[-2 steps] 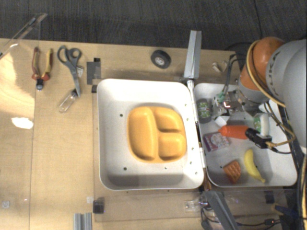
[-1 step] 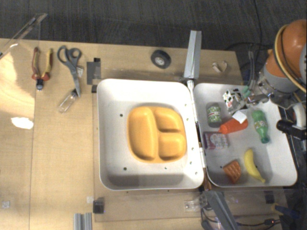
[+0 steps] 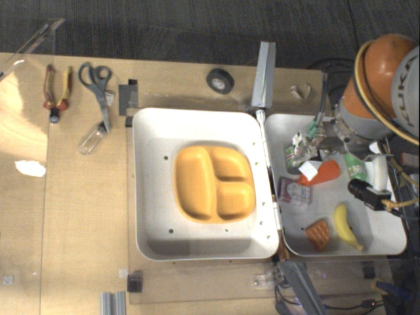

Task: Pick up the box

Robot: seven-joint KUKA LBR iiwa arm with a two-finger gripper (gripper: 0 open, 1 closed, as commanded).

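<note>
- The arm [image 3: 387, 77] comes in at about 2 o'clock; its pincer [image 3: 326, 136] hangs low over the top of the right bin [image 3: 387, 245], and I cannot tell its state.
- Just below the pincer sits a small white box [image 3: 308, 171] touching a red-orange piece [image 3: 328, 171].
- The same bin holds a banana [image 3: 346, 226] at 5 o'clock, a brown block [image 3: 318, 233] beside it, and a green bottle [image 3: 356, 166].
- The left bin [image 3: 151, 176] holds a yellow divided tray [image 3: 214, 182].
- On the worktop [image 3: 65, 209], scissors [image 3: 98, 97] and pliers [image 3: 56, 90] lie at 10 o'clock.
</note>
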